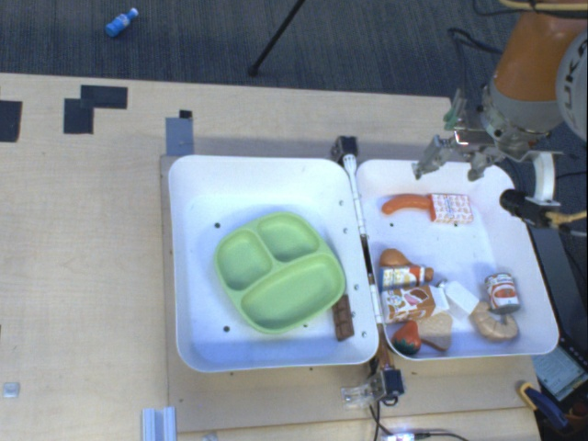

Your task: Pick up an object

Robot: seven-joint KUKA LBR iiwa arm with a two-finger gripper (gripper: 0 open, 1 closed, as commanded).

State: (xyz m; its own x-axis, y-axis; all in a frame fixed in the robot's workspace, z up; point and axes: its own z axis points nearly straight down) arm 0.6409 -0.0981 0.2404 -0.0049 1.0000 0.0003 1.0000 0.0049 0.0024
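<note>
My gripper point(454, 162) hangs open above the far edge of the right bin point(514, 246), its two fingers spread with nothing between them. Just below it in the bin lie an orange hot dog point(405, 206) and a small red-and-white patterned box point(451, 209). Nearer the front lie a ketchup bottle point(405, 277), a brown snack packet point(410, 303), a small can point(502, 292), a bagel point(494, 323), a white block point(459, 297) and a red-green fruit point(407, 338).
The left bin point(193, 246) holds a green divided plate point(278, 271) and a brown chocolate bar point(342, 318) by its right wall. A black clamp point(345, 147) sits at the far end of the wall between the bins. Black arm hardware point(533, 209) juts over the right bin's far right corner.
</note>
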